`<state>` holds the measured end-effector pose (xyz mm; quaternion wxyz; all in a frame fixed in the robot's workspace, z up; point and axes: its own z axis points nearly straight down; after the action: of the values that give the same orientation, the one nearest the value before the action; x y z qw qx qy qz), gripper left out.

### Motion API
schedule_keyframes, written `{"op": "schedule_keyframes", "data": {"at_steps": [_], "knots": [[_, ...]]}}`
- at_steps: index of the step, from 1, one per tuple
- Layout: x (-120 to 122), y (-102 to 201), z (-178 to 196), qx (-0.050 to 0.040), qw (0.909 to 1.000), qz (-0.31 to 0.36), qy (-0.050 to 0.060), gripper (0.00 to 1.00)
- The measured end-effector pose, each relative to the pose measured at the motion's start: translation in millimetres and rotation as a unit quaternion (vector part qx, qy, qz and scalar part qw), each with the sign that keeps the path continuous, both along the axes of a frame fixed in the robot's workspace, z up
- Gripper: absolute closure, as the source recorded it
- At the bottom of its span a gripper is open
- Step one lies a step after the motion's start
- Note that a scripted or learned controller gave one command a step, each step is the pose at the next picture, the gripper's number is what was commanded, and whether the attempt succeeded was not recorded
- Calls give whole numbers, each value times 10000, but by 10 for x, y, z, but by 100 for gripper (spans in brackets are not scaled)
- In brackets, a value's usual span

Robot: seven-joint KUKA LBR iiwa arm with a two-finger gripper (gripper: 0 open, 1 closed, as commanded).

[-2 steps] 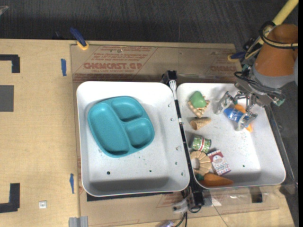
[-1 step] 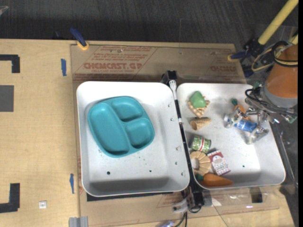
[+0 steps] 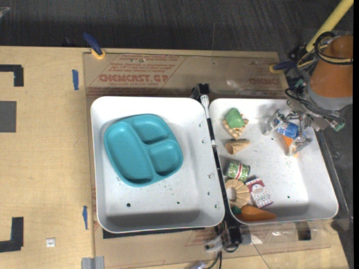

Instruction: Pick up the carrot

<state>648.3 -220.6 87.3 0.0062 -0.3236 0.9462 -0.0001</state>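
Gripper (image 3: 289, 132) above bin; carrot (image 3: 257, 213) lengthwise left-right.

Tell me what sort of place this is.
Likely a robot-grasping test bench in a lab, not a kitchen: two white bins clamped side by side on a wooden bench, toy food such as the carrot, and a robot arm reaching in.

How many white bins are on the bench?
2: the left bin holds a teal tray; the right bin holds the small toys, with the carrot at its near edge.
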Motion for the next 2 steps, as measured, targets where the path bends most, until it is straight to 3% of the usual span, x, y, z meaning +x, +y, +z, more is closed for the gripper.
{"op": "schedule_keyframes", "data": {"at_steps": [1, 2], "knots": [[-776, -21, 16, -12, 9995, 306, 8, 0], [-720, -1, 158, -16, 9995, 309, -71, 100]]}}
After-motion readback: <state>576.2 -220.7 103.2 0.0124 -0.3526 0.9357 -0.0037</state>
